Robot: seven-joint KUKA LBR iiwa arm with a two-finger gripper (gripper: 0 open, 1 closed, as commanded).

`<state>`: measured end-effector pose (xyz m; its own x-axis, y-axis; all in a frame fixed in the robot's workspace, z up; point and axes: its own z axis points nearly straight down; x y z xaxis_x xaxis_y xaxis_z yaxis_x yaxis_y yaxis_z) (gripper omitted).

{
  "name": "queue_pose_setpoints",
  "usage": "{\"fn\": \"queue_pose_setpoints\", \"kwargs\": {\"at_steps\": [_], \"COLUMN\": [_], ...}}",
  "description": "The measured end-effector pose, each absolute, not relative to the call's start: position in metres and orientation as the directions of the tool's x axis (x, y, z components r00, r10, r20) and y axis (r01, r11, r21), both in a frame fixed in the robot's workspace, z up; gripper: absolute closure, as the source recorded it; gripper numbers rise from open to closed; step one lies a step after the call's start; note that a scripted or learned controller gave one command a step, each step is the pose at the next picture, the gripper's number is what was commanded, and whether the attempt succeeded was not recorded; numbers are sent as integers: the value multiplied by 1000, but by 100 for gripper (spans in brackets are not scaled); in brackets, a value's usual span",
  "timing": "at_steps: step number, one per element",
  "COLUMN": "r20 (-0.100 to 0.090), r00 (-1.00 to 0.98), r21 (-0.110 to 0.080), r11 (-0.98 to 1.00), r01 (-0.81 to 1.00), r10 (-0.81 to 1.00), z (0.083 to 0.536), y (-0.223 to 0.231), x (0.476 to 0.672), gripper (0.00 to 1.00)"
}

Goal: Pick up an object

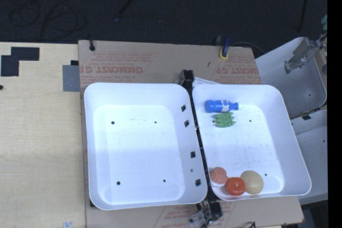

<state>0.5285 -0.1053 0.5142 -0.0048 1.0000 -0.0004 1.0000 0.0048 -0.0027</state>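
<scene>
The right bin (291, 131) holds several small objects. A blue bottle (220, 106) lies on its side near the bin's far left corner, with a green leafy piece (224, 120) just in front of it. At the near edge sit a pink-orange round piece (218, 174), a red tomato-like ball (235, 186) and a beige ball (253, 181), close together. My gripper (293, 64) is small and grey at the upper right, outside the bin and well above and to the right of the bottle, with nothing seen in it.
The left bin (91, 115) stands beside the right one, with a black divider (193, 131) between them. Both rest on a cardboard sheet (139, 64) on a wooden bench. A grey panel (307, 88) lies right of the bins.
</scene>
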Motion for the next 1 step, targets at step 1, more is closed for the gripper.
{"fn": "queue_pose_setpoints", "kwargs": {"at_steps": [1], "r20": [0], "r00": [-5], "r21": [-3], "r11": [5], "r01": [1000], "r10": [1000], "z": [514], "y": [-105], "x": [529], "gripper": [0]}}
